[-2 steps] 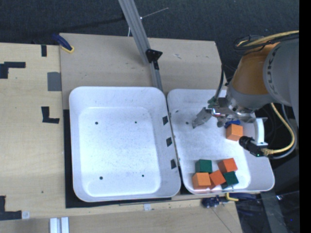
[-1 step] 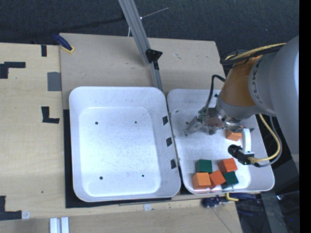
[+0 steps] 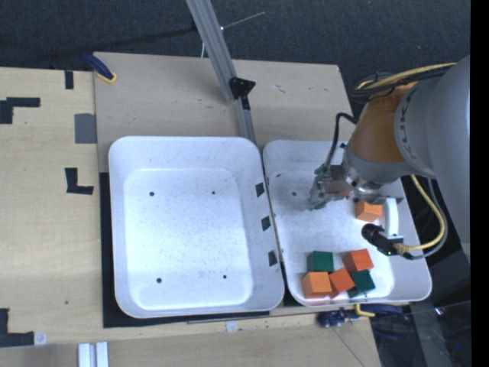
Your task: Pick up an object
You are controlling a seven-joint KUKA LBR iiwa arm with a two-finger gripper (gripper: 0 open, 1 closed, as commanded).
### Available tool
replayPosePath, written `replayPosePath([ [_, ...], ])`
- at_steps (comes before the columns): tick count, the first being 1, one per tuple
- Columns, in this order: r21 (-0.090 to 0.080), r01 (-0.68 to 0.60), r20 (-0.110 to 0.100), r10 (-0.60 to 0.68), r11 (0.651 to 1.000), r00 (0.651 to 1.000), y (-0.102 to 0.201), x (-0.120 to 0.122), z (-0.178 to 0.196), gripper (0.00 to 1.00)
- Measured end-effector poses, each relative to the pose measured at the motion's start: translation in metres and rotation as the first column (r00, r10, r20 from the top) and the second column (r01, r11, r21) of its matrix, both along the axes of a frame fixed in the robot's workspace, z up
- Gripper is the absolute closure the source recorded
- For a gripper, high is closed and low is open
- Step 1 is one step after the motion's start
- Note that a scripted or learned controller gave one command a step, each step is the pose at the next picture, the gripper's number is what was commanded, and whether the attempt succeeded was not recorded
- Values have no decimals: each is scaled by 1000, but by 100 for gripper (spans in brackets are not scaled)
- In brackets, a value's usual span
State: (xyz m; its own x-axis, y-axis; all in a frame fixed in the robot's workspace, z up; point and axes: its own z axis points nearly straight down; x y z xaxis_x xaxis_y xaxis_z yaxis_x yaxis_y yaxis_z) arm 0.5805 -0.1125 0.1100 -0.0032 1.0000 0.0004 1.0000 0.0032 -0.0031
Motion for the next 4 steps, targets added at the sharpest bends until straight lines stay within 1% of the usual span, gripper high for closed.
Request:
replayPosePath([
  [1,-1,1,7,-1,1000,1000,-4,10,56,100],
  [2,-1,0,8,0,1000,1000,6,15,108,100],
  [3,-1,1,5,-1,1000,1000,7,16,135,100],
  [4,1,-4,2,4,1000,1000,63,10,139,100],
])
